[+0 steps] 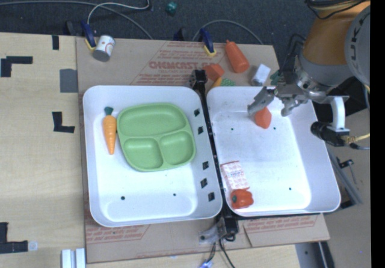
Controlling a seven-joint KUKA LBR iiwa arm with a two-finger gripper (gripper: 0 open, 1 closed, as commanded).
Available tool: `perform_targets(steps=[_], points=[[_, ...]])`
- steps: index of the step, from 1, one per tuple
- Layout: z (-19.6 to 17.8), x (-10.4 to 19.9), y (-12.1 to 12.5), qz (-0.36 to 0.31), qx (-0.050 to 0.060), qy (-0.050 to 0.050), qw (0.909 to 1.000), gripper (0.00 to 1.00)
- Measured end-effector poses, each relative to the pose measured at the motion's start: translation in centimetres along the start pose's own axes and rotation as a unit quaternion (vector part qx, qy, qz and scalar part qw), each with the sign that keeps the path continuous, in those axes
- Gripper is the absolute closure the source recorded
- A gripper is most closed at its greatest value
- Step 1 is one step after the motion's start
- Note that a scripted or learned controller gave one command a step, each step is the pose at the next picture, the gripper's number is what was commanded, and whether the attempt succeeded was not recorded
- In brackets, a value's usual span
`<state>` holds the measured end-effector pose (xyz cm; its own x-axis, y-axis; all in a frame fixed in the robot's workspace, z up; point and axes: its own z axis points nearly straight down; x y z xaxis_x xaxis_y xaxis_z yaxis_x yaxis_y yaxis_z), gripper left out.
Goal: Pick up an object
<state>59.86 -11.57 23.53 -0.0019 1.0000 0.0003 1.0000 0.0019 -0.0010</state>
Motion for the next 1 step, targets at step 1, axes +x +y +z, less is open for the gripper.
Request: perform_targets(steps=[1], points=[[14.88,-2.05,4.22,0.000,-0.002,-0.001,1.0000,0.00]])
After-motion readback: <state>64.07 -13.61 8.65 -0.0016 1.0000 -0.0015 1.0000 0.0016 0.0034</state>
